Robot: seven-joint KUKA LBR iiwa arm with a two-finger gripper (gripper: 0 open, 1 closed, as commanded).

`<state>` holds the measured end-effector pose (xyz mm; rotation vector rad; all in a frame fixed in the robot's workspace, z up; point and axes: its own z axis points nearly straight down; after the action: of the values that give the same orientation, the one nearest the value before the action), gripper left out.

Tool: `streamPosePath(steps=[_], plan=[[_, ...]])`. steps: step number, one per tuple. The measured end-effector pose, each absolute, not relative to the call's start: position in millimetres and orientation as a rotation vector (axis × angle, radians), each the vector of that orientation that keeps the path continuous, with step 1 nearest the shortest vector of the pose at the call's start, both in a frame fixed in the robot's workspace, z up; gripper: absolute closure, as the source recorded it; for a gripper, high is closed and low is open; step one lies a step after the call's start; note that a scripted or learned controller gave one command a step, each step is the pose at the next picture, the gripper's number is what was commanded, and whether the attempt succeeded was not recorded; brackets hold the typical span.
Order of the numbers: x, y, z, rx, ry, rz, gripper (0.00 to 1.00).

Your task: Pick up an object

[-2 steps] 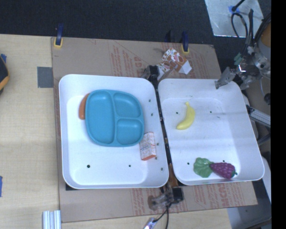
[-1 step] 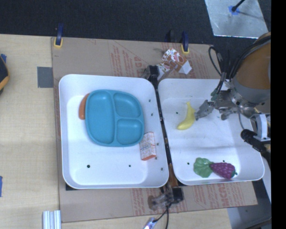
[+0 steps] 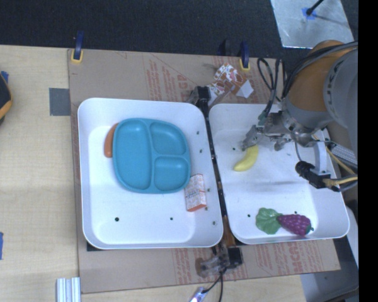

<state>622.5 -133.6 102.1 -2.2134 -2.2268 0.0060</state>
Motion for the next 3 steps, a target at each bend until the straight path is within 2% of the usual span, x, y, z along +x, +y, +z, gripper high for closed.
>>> streamPosePath(steps=[1, 2, 3], plan=[[539.4, -189.4, 105.0, -2.216, -2.224, 0.006, 0.00], [642.2, -211.6, 92.0, -2.216, -2.225, 0.002, 0.00], [657.0, -135.3, 152.5, -2.215, -2.226, 0.000, 0.00]])
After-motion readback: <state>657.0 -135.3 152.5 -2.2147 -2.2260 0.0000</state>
